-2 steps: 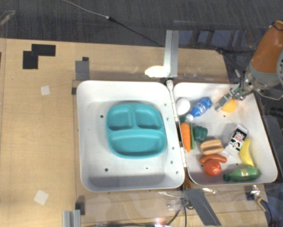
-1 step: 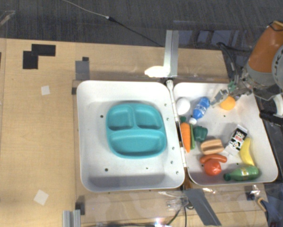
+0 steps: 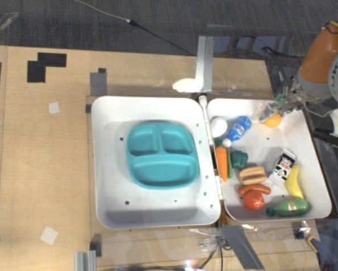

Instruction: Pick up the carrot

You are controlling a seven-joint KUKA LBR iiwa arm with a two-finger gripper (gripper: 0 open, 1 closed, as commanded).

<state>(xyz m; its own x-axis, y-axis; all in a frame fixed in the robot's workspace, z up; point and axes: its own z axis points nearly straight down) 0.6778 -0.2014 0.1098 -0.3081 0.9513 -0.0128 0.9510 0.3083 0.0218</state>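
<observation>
Camera view has the gripper [image 3: 277, 107] at the upper right of the frame, over the upper right corner of the right bin [image 3: 321, 179]; whether it is wide or narrow I cannot tell. Just below and left of it lies a small yellow-orange piece [image 3: 272, 120]; whether the two touch cannot be made out. Further left sit a blue and white bottle [image 3: 238, 128] and a white ball [image 3: 218, 126]. The carrot [image 3: 221, 162] lies lengthwise along the right bin's left wall, well apart from the gripper, with a green piece [image 3: 237, 160] just beside it. Lower in the bin are a hot dog [image 3: 253, 175], a red tomato [image 3: 254, 201], a green bottle [image 3: 289, 208], a banana [image 3: 294, 182] and a black and white carton [image 3: 283, 166]. In the left bin [image 3: 109, 210] rests a teal divided tray [image 3: 162, 154].
</observation>
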